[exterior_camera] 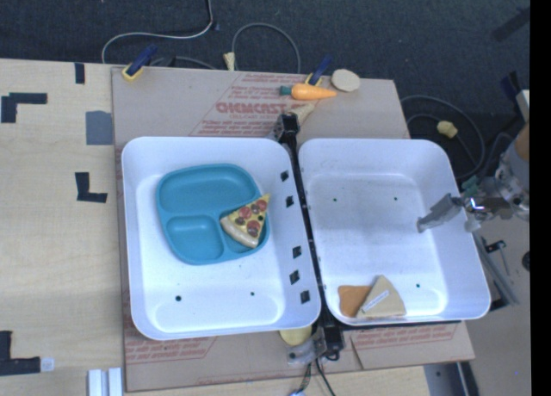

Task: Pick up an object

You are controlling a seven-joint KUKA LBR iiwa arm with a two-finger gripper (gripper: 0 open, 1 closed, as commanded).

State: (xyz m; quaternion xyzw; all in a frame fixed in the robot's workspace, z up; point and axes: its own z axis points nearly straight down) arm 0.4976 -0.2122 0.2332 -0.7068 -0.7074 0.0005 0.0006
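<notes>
A toy pizza slice [248,220] lies on the right edge of a blue divided plate [202,209] in the left bin [155,300]. In the right bin [387,175], a tan sandwich wedge [372,299] rests near the front wall. My gripper [437,213] reaches in over the right bin's right rim, well above and to the right of the sandwich wedge, with nothing seen in it.
An orange toy carrot [312,91] and a beige round piece [345,80] lie on the cardboard behind the bins. A small yellow item [446,128] sits by the cables at the back right. Black clips [297,252] line the seam between the bins.
</notes>
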